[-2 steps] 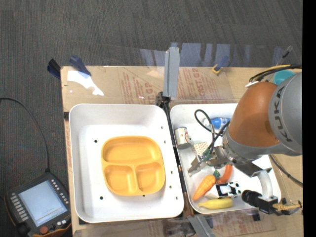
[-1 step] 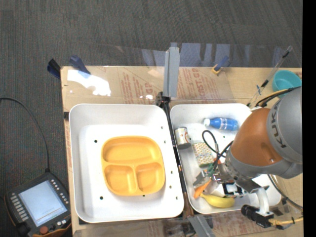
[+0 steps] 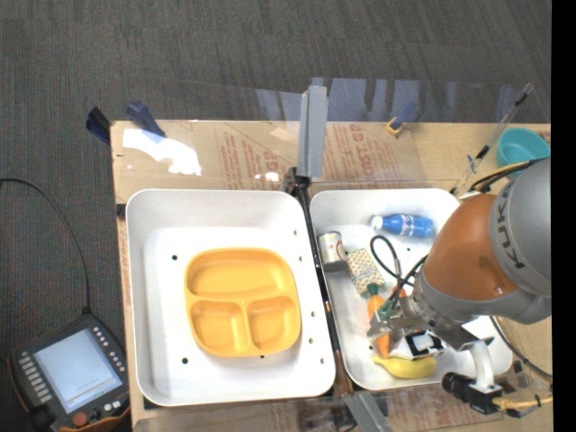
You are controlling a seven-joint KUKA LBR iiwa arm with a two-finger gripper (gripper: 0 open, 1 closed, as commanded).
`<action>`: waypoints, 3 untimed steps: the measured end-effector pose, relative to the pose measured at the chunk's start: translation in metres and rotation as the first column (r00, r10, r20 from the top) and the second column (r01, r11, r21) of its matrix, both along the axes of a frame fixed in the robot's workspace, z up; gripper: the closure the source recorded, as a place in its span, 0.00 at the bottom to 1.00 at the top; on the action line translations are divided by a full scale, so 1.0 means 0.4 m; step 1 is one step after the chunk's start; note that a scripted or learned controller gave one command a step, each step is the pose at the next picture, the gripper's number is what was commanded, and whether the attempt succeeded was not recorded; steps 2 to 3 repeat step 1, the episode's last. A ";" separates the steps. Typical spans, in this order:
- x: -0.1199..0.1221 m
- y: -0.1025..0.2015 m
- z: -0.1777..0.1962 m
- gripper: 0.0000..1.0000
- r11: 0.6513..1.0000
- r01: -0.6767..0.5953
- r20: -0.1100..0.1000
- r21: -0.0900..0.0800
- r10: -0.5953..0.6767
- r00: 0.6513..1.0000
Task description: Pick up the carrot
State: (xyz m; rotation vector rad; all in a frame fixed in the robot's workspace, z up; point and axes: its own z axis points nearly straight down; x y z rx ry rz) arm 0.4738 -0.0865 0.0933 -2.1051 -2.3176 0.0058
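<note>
The carrot (image 3: 375,308) is a small orange piece lying in the right bin (image 3: 346,207), near its front left. Another bit of orange (image 3: 382,346) shows just below the gripper, so the tool hides the carrot's middle. My gripper (image 3: 396,325) hangs low over the carrot, at the end of the grey arm with the orange band (image 3: 463,259) that reaches in from the right. The arm's bulk covers much of the bin's right half.
A yellow banana (image 3: 407,367) lies at the right bin's front edge, right beside the gripper. A blue bottle (image 3: 402,225), a patterned pouch (image 3: 364,268) and a small can (image 3: 331,246) lie farther back. The left bin (image 3: 144,241) holds a yellow divided plate (image 3: 241,300).
</note>
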 end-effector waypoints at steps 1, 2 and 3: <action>0.005 0.030 0.230 1.00 0.978 0.206 0.005 -0.005 -0.206 0.978; 0.005 0.030 0.230 1.00 0.978 0.206 0.005 -0.005 -0.206 0.978; 0.005 0.030 0.230 1.00 0.978 0.206 0.005 -0.005 -0.206 0.978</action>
